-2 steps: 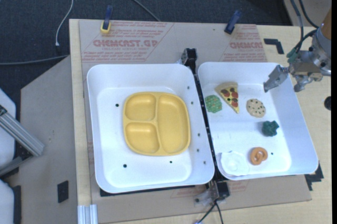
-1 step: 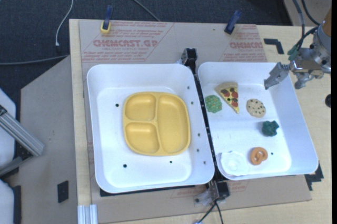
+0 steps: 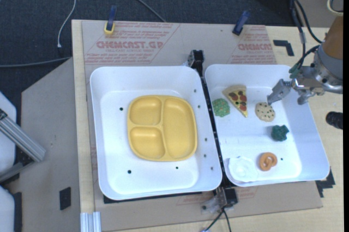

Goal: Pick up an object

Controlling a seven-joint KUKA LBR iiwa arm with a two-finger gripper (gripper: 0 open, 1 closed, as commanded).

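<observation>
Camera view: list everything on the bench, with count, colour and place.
Bins: two, white, side by side on the bench; left bin, right bin.
Divided plate: one, yellow, middle of the left bin.
Pizza slice: one, tan with red spots, top of the right bin.
Light green piece: one, left of the pizza slice.
Cookie: one, beige with dark spots, right of the pizza slice.
Dark green piece: one, below the cookie.
Pretzel: one, orange-brown, bottom of the right bin.
Clamps: two, blue, back edge of the board.
Gripper: one, grey, above the right bin near the cookie.
</observation>
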